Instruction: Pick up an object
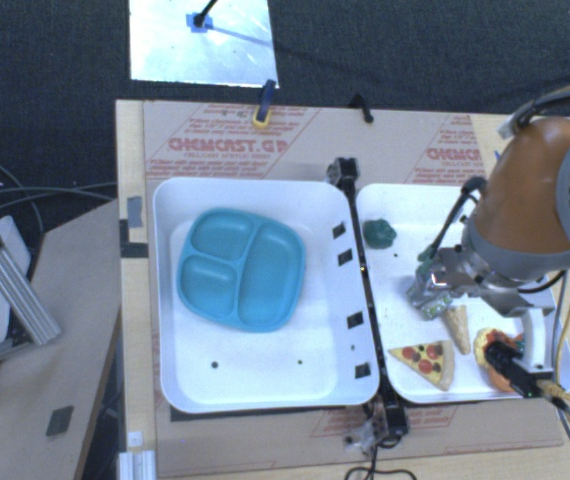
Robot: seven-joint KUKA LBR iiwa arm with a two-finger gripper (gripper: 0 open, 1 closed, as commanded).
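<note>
Item: our end effector (pixel 433 293), its opening not discernible to us, low in the right shallow white plastic bin (pixel 395 213), approach step; toy pizza slice (pixel 427 359) at its 6 o'clock, next requiring descent and closure.

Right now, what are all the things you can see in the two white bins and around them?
white bins: two, white, side by side on the bench.
divided plate: one, light blue, with three compartments, lying flat in the left bin.
small lump: one, dark green, near the top left of the right bin.
toy pizza slice: one, tan with red toppings, at the front of the right bin.
cone-shaped piece: one, tan, just above the pizza slice.
orange and red object: one, at the front right of the right bin, partly hidden.
shiny sheet: one, silvery, behind the bench.
arm: one, grey and orange, over the right bin.
pincer: one, dark, low in the right bin.
</note>
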